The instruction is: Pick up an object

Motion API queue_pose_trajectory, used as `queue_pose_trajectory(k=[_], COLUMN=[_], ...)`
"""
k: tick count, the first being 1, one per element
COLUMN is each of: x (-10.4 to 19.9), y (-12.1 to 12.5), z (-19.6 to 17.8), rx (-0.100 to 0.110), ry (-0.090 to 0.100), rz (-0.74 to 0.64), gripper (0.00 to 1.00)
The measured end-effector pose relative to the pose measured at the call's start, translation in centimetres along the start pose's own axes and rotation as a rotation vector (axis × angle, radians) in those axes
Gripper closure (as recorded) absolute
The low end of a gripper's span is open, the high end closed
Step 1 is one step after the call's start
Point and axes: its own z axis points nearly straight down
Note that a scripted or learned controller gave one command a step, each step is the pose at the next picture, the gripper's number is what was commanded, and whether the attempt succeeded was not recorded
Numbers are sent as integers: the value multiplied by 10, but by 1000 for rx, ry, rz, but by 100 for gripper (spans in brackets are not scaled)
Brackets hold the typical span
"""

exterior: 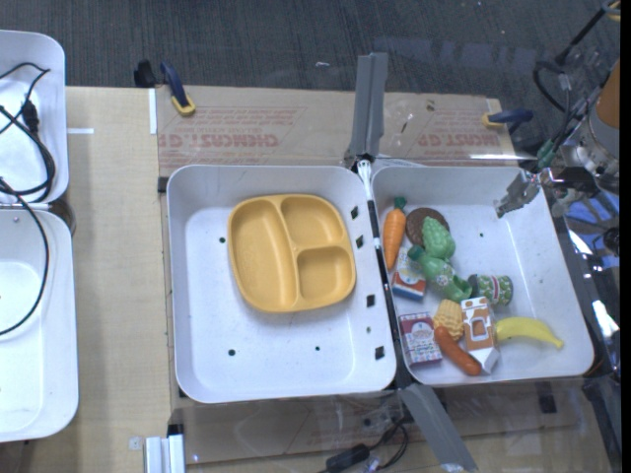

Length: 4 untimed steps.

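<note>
The right bin (552, 254) holds a cluster of toy food along its left and front. An orange carrot (393, 233) lies by the left wall, beside a brown round piece (422, 223) and a green vegetable (435, 240). Lower down are a small carton (409, 284), a corn cob (449, 315), a red box (419, 338), an orange juice box (477, 323), a green can (493, 289) and a yellow banana (527, 333). My gripper (517, 195) hangs over the bin's back right area, apart from all the toys, with nothing seen in it.
In the left bin (197, 343) sits a yellow divided plate (291, 251). A grey post (370, 106) rises behind the seam between the bins. Blue clamps (177, 89) (505, 118) sit on the bench's back edge. White tubs with black cables (25, 146) stand at far left.
</note>
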Motion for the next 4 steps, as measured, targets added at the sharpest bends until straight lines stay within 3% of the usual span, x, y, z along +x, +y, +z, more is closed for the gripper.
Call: queue_pose_trajectory(k=[1,2,3,4], x=[-8,-8,13,12], y=[-31,-106,-89,-89], z=[155,155,155,147], rx=[-2,-2,-1,0], ry=[1,1,1,1], rz=[-163,-245,0,4], gripper=[0,0,0,100])
